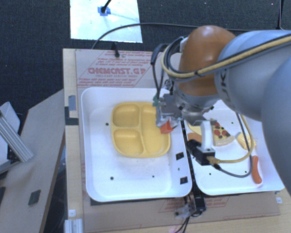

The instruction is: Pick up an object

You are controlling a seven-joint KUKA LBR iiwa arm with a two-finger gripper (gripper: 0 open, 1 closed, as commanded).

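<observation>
1. From my remote station, I see the grey arm (252,67) reaching in over the two white bins, its orange band (206,57) bulking above the wrist.
2. The gripper (166,125) hangs over the right edge of the yellow divided tray (136,130), which lies in the left bin (102,178).
3. A small orange-red piece (166,127) sits at the gripper's tip, right at the tray's right rim; I cannot tell whether the jaws are closed on it or merely above it.
4. To the right of the tray, across the seam between the bins, the right bin (233,183) carries a toy pizza slice (222,133) with red dots.
5. Farther right of the tray, an orange sausage-like piece (256,170) lies near the right bin's outer side.
6. A yellow cable (233,158) loops over the right bin, between the pizza slice and the sausage-like piece.
</observation>
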